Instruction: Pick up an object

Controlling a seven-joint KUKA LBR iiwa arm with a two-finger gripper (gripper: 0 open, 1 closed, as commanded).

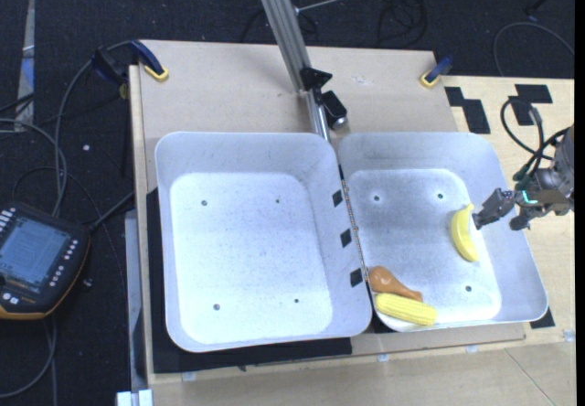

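Observation:
A yellow banana (463,233) lies in the right bin (402,189), close to its right wall. An orange-brown drumstick-shaped piece (394,283) rests at the bin's front left, with a yellow corn cob (406,309) just in front of it on a small white plate (391,321). My gripper (505,214) hovers over the bin's right rim, just right of the banana and slightly above it. It is open and nothing sits between its fingers.
The left bin (247,240) adjoins the right one along a shared middle edge with black clips (345,236). A slanted metal post (291,38) rises behind the bins. Yellow-tipped clamps (435,71) hold the bench's back corners. A pendant (32,258) lies on the floor at left.

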